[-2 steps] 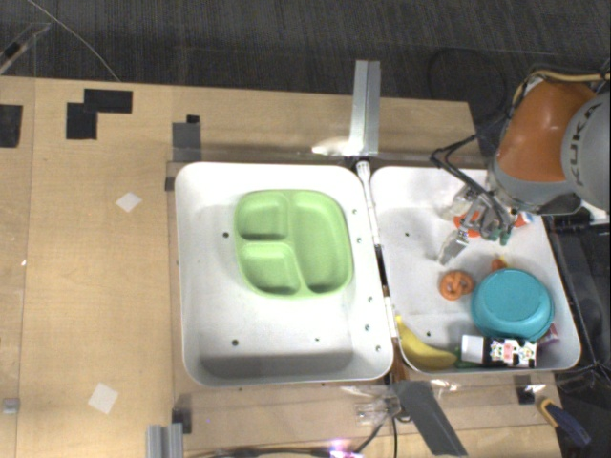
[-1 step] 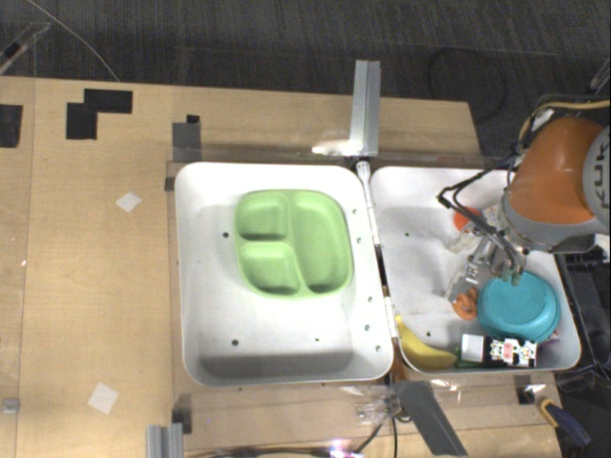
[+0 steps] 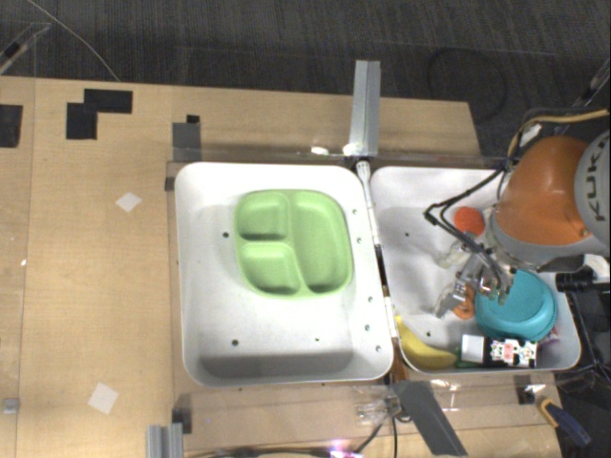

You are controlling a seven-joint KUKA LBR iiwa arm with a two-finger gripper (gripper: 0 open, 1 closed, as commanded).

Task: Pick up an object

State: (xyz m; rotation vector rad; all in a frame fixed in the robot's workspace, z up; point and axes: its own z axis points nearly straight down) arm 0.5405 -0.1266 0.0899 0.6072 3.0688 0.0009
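Note:
The right bin (image 3: 412, 256) holds several objects. A round orange piece (image 3: 468, 220) lies near its back, under a black cable. A teal bowl (image 3: 525, 310) sits at the front right, with a yellow banana (image 3: 425, 351) in the front left corner and a small black, white and green item (image 3: 501, 350) beside it. My gripper (image 3: 462, 292) hangs low in the bin, just left of the teal bowl. A small orange thing (image 3: 463, 304) shows right at its tip; I cannot see whether it is held.
The left bin (image 3: 205, 284) contains a green divided plate (image 3: 291, 241). A metal post (image 3: 365, 108) stands behind the seam between the bins. The arm's orange band (image 3: 539, 194) overhangs the right bin's back right part.

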